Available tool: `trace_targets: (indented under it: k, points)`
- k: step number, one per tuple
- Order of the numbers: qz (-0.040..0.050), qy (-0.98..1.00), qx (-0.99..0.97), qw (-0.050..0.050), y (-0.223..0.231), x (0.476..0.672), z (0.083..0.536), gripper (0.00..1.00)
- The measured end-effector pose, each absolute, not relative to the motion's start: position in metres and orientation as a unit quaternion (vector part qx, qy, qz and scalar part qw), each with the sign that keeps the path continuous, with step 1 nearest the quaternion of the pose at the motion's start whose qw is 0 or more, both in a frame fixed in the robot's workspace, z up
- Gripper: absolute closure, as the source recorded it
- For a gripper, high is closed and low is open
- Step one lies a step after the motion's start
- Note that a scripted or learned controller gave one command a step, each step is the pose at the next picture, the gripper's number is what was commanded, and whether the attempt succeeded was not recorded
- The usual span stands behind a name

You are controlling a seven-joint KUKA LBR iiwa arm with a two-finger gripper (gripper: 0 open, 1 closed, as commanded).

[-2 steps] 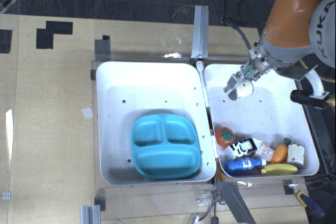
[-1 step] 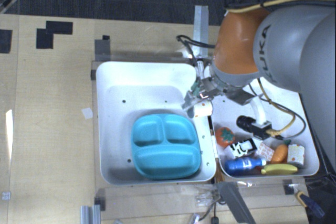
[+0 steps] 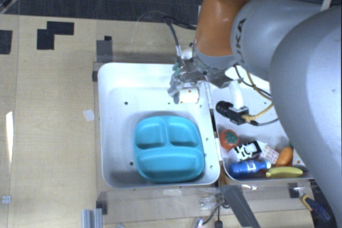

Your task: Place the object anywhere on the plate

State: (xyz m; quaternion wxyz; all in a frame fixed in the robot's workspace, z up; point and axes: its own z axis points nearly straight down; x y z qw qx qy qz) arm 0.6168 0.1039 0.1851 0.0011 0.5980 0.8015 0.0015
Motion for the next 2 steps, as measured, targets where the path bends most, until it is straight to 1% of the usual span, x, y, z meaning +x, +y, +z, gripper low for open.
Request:
trace_targets:
  k: [1, 2]
  points:
    - [0.0019, 0.846, 0.534, 0.002, 0.1154, 0.5328, 0.2253, 1.00]
    - [0.0019, 0.845, 0.534, 0.002, 0.1151, 0.5329, 0.2253, 0.00]
